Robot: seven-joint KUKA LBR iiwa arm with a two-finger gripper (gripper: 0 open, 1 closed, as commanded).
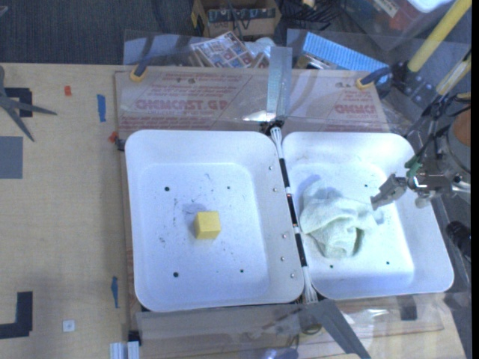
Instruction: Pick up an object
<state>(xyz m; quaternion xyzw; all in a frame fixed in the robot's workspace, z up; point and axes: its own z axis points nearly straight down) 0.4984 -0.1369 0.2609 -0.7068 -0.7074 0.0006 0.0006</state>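
Note:
A small yellow cube [207,224] lies near the middle of the left bin [150,170]. A crumpled pale green and white cloth [333,219] lies in the left half of the right bin [426,268]. My gripper [383,194] reaches in from the right edge and hangs over the right bin, just right of the cloth's upper right edge. Nothing shows in its grasp. Whether it touches the cloth cannot be told.
A metal divider [288,200] separates the two bins. Clear plastic sheets [247,99] lean behind them. A yellow pole [441,28] and cables stand at the back right. The wooden bench top [52,200] extends to the left.

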